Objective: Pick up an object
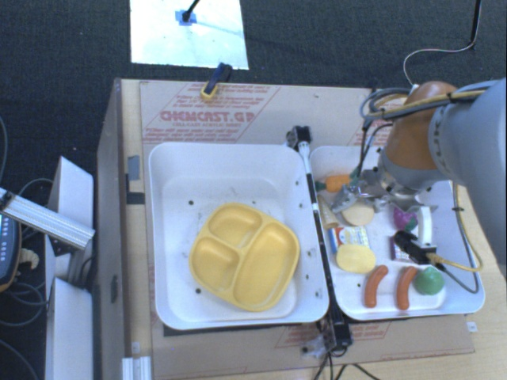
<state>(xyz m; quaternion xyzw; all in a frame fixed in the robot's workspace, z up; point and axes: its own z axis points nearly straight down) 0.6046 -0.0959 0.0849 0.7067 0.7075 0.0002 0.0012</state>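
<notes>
My gripper is low in the right bin, near its left wall, at the end of the grey arm with its orange band. It hangs right over a pale round piece and partly hides that piece's upper edge. An orange toy lies just to the gripper's upper left. A purple piece shows to its right, half under the wrist. Nothing is visibly held.
A yellow lump, two red sausages, a green ball, a printed card and a white piece crowd the right bin. The left bin holds a yellow divided plate.
</notes>
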